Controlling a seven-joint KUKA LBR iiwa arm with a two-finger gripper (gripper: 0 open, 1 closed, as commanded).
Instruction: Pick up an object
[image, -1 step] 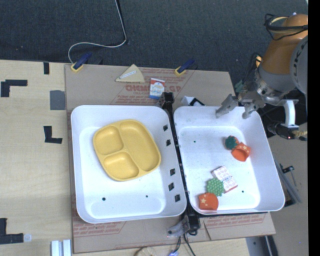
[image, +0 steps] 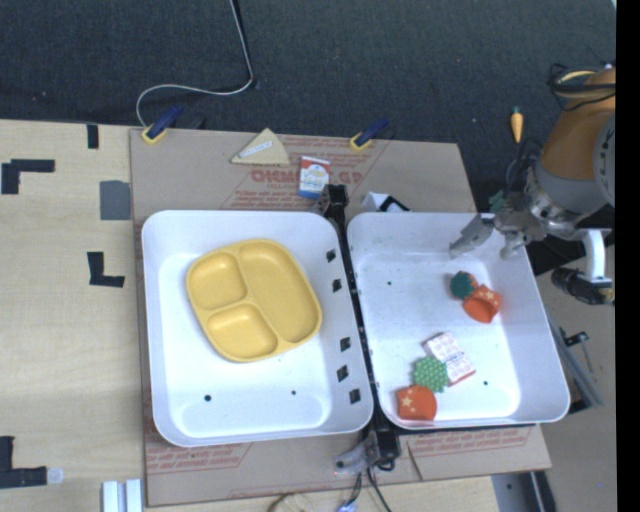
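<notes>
Bench (image: 60, 330) of pale wood carries a brown cardboard sheet (image: 420, 165), and on that sheet two shallow white bins stand side by side, their inner walls touching along a row of black clips. The left bin (image: 165, 395) holds a yellow divided plate (image: 253, 298) with three compartments, lying flat toward the far half of the bin. The right bin (image: 400, 300) holds the small objects: a dark green piece (image: 461, 284) touching an orange piece (image: 482, 304) near the right wall, and toward the near edge a pink-and-white packet (image: 449, 358), a green studded piece (image: 431, 374) touching it, and a red-orange piece (image: 417, 403) just beside that. The arm (image: 580, 150), grey with an orange band, enters from the right. The gripper (image: 493, 240) sits over the far right corner of the right bin, its two fingers spread apart and nothing between them; it is released. The dark green piece lies near it, on the near side, apart from the fingertips. On the cardboard beyond the bins lie a tan triangular wedge (image: 262, 148) and a small red-and-white carton (image: 314, 177).
</notes>
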